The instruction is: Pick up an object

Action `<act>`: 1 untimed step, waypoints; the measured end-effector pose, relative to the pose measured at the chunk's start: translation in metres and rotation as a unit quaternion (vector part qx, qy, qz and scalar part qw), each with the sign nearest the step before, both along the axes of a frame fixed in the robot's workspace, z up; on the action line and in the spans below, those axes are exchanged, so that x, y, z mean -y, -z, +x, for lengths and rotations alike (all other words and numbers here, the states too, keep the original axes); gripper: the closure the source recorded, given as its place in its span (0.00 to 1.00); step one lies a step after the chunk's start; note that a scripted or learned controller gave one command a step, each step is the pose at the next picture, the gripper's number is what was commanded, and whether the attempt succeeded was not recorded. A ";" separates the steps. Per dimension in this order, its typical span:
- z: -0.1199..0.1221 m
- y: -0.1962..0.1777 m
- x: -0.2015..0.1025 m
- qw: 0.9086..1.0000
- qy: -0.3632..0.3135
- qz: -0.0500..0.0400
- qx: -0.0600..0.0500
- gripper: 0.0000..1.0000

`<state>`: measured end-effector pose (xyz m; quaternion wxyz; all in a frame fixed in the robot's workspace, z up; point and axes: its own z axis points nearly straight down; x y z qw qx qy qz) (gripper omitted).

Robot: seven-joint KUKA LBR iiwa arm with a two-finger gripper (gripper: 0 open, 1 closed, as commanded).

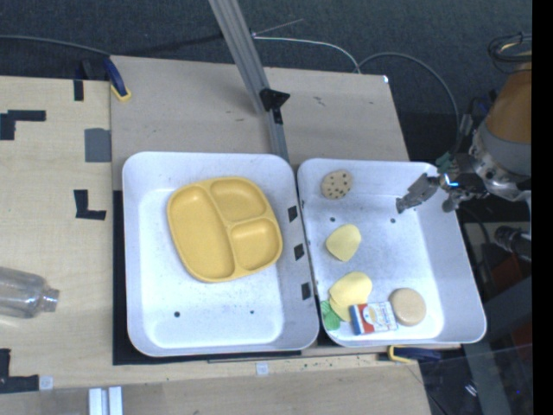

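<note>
Tool point(425, 190) up over the right bin's point(449, 258) far edge, can't tell its state; cookie point(337, 184) off toward the far-left corner, nothing gripped yet.

Wooden bench point(216, 102) carries two white bins side by side: left bin point(143, 258), right bin point(449, 292). A clear bottle point(22, 294) lies near its left edge.

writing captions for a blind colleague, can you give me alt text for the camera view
A grey robot arm's gripper hovers over the right white bin's upper right corner, holding nothing. That bin contains a cookie, two yellow pieces, a tan round piece and a small carton; the left bin holds a yellow divided plate.
</note>
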<state>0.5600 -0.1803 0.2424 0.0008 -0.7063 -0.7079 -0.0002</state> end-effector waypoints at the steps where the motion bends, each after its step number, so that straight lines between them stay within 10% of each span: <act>1: 0.018 0.122 0.010 1.000 0.001 -0.001 -0.004 0.00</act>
